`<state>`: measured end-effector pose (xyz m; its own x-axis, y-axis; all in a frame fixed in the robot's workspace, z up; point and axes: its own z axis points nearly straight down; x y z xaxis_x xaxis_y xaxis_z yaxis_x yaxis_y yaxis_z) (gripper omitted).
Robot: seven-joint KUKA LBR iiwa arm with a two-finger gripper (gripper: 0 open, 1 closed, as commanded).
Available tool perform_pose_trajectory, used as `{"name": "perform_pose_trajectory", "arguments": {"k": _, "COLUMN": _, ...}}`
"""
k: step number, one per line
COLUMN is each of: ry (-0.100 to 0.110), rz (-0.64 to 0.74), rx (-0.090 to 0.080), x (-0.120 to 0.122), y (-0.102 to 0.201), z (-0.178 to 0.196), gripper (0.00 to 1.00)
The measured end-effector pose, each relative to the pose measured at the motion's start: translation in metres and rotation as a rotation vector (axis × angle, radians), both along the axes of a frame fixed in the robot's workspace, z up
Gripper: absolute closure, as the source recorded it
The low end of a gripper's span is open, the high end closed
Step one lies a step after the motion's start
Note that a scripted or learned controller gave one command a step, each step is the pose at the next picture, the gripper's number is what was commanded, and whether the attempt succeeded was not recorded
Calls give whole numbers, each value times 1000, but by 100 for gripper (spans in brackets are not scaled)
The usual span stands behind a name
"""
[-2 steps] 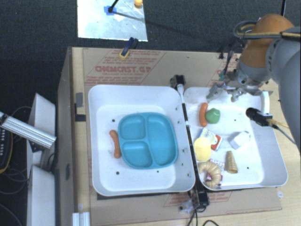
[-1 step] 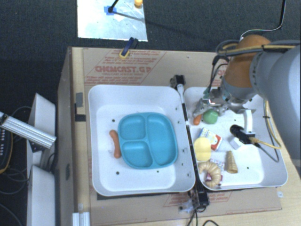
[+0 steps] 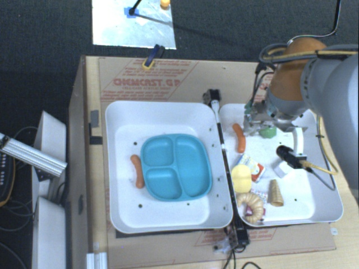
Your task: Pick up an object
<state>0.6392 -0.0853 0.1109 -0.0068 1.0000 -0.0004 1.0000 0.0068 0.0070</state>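
The gripper [image 3: 256, 123] hangs low over the far end of the right bin [image 3: 320, 203]. The wrist's own bulk covers its working end, so it cannot be told whether it stands open or closed, or whether it has hold of anything. The likeliest target is a small green object [image 3: 269, 132], which lies just beside the gripper on the arm's side. An orange sausage [image 3: 240, 137] lies near the gripper on the other side, toward the wall shared with the left bin [image 3: 120, 150]. Well apart from the gripper, at the bin's near end, lie a yellow lump [image 3: 242, 178], a cone [image 3: 275, 193] and a pastry [image 3: 251, 204].

To do the step well, the gripper should centre over the green object before closing. It should then reach close to the bin floor and lift straight up, clear of the sausage and the far wall.

The gripper overlaps part of the green object, so its shape is unclear. Whether the two touch cannot be made out.
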Motion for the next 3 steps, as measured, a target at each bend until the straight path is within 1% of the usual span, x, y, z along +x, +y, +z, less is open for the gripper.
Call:
{"name": "perform_pose_trajectory", "arguments": {"k": 1, "ry": 0, "rz": 0, "rx": 0, "x": 0, "y": 0, "z": 0, "gripper": 0}}
{"name": "perform_pose_trajectory", "arguments": {"k": 2, "ry": 6, "rz": -3, "rx": 0, "x": 8, "y": -7, "z": -26, "gripper": 0}}
{"name": "perform_pose_trajectory", "arguments": {"k": 3, "ry": 2, "rz": -1, "rx": 0, "x": 9, "y": -7, "z": -15, "gripper": 100}}
